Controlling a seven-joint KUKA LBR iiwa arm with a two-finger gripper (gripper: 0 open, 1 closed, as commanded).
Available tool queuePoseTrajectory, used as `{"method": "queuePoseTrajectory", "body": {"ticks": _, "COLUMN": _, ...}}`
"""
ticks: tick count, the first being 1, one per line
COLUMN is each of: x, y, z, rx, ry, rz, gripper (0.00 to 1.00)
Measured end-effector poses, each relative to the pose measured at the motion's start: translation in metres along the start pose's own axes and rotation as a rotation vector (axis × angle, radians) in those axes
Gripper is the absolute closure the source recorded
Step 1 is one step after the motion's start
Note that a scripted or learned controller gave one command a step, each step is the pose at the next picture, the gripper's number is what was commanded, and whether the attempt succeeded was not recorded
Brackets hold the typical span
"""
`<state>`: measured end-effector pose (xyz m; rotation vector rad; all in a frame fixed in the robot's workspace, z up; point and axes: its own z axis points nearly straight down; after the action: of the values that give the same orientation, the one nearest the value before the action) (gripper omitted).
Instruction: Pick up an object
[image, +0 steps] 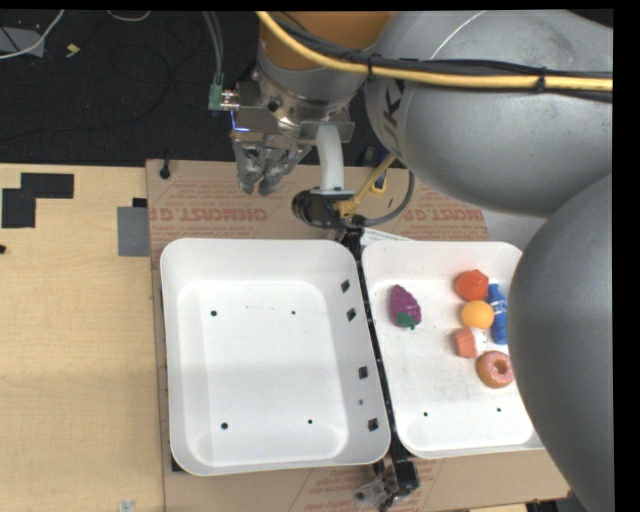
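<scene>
The metal pincer (264, 178) hung above the desk (70, 300) behind the left bin (180, 350), fingers narrow, gripping nothing. A knobbly purple toy (404, 305), green-tipped, lay in the smooth white right bin (440, 430).

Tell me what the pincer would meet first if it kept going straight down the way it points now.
Probably the brown board behind the left bin, not a toy. The pincer hangs beyond that bin's far rim, pointing down, with nothing visible beneath it. Its height is unclear from this slanted view, so it might instead clip the rim.
</scene>
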<state>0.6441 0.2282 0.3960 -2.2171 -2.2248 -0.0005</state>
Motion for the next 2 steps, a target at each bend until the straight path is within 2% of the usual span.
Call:
{"method": "queuePoseTrajectory", "body": {"ticks": 1, "x": 0.014, "y": 0.000, "z": -0.027, "rx": 0.002, "ry": -0.001, "rz": 0.003, "gripper": 1.00}}
{"method": "queuePoseTrajectory", "body": {"ticks": 2, "x": -0.035, "y": -0.001, "z": 0.064, "rx": 0.010, "ry": -0.005, "rz": 0.006, "gripper": 1.00}}
